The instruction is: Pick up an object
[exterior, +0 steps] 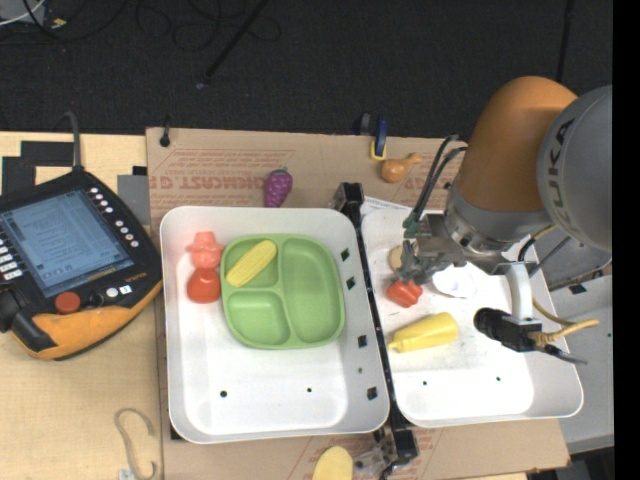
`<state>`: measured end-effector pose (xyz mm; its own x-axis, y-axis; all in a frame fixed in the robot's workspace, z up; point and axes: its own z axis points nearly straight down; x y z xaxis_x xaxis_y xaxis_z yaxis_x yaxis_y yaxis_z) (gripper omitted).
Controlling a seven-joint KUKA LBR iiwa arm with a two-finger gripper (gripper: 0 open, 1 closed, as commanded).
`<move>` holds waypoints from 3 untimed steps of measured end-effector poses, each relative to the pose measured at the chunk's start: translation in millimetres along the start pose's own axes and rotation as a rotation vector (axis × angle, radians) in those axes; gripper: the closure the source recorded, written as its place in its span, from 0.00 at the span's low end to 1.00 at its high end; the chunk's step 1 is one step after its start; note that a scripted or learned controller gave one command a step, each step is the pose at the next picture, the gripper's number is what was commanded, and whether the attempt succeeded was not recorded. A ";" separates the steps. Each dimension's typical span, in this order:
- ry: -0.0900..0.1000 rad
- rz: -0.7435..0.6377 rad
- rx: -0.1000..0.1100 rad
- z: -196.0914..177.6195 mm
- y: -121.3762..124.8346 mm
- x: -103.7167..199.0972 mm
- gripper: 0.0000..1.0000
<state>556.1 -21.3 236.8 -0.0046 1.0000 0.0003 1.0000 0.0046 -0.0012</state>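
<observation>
Right bin (480,388): gripper (411,264) hung low over the far left part, close to the wall shared with the left bin (270,393). Whether it was open or closed could not be told from above. The wrist and the grey and orange arm (520,158) covered the bin's far right corner.

Small red piece (405,292) lay on the bin floor just below the gripper tip, by the left wall. Touching or apart, not clear. A pale round thing (397,256) sat just beyond it, partly hidden by the gripper. One yellow piece (424,333) lay lengthwise nearer the middle of the left wall, close to the red piece but apart from it.

Left bin: one green divided plate (300,308) with three compartments sat in the far half. One yellow corn cob (249,261) lay in its far left compartment. A pink-and-red piece (203,268) stood between the plate and the bin's left wall, and I could not tell whether it was one thing or two.

Outside the bins, on the cardboard sheet (230,163): one purple grape bunch (278,186) beyond the left bin's far edge, one tan gourd-shaped toy (398,167) beyond the right bin's far edge. One yellow lump (333,463) lay at the near edge, below where the bins meet. One control pendant (70,258) lay on the table to the left.
</observation>
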 end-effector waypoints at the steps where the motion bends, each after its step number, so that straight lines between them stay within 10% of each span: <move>1: 0.000 0.003 0.003 0.3 -3.8 -0.7 1.00; 3: 0.000 0.006 0.000 2.0 -1.1 -8.2 1.00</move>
